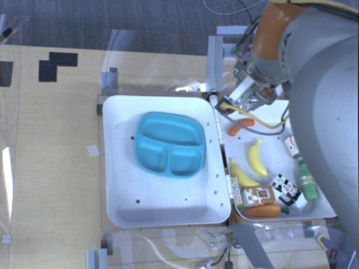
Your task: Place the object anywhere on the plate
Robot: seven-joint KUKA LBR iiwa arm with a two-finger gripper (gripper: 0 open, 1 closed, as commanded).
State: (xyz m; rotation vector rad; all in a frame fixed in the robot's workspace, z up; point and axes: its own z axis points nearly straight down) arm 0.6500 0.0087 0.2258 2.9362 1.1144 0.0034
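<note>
1. BENCH, FROM ABOVE: My grey arm [328, 94], with its orange band above the wrist, reaches in from the right and hangs over the far end of the right bin [276, 118].
2. The left bin [120, 206] sits wall to wall with the right one and carries the plate.
3. The blue plate [168, 131], divided into three compartments, lies flat in the middle of the left bin. Nothing rests on it, so the placing is not yet done.
4. My gripper [253, 97] hovers at the far-left corner of the right bin, close to the wall shared by the two bins. I cannot tell how far open it is, or whether it has hold of anything.
5. Two bananas [257, 157], a brown carton [259, 195] and a green bottle [307, 182] crowd the bin's near end, well apart from my gripper.
6. A small orange carrot [241, 127] is, in my judgement, the likeliest object for the task.
   - It lies on the bin floor just beside my gripper, on the near side and slightly toward the plate.
   - Its long axis runs across the bin, roughly left to right, with the right end tipped a little toward the far wall.
   - I judge the coming move to be a short drop with the grip closing across its narrow width.
   - The carry would then go left over the shared wall.
</note>
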